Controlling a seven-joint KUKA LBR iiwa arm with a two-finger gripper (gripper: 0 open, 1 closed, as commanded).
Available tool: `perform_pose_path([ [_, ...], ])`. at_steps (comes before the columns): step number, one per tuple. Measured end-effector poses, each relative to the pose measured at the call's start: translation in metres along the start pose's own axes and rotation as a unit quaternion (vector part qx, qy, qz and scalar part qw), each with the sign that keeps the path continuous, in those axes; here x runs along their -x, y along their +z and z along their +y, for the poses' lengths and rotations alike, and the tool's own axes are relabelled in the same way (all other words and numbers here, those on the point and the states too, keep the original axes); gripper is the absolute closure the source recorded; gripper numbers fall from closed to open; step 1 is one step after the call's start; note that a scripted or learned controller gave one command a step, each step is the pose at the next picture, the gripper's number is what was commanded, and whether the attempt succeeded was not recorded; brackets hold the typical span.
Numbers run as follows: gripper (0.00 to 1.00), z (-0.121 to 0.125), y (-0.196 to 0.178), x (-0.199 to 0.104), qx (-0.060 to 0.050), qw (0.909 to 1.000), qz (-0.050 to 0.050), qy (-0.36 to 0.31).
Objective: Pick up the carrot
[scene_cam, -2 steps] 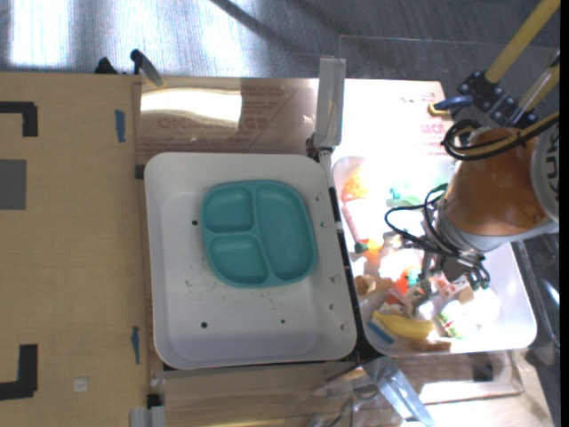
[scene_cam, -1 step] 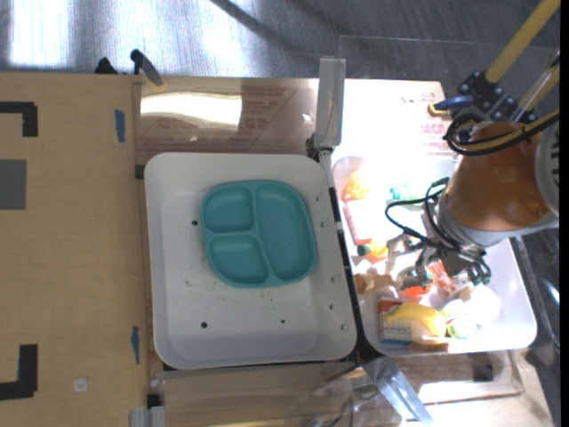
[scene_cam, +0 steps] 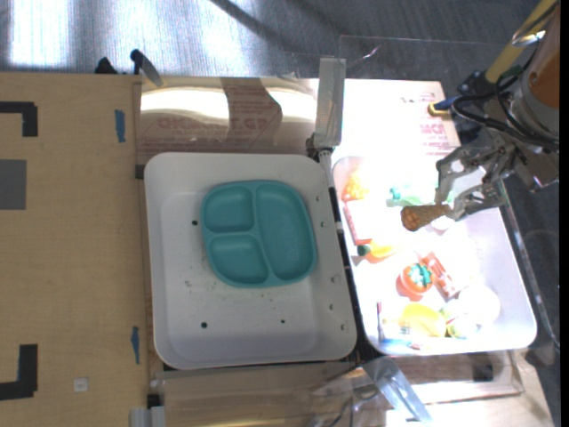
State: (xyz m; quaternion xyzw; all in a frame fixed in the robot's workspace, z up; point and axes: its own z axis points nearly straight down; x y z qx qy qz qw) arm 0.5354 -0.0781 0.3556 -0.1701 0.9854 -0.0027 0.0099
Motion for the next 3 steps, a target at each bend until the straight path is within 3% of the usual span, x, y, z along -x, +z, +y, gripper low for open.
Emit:
perform_pose_path([
  [1, 1.0, 0.047, 0.127, -0.015, 0.005, 0.9955, 0.011, 0.094],
  [2, 0.0, 0.045, 0.123, -0.014, 0.003, 0.9955, 0.007, 0.095],
  [3, 0.0, 0.057, 0.171, -0.01, 0.005, 0.9992, 0.009, -0.038],
])
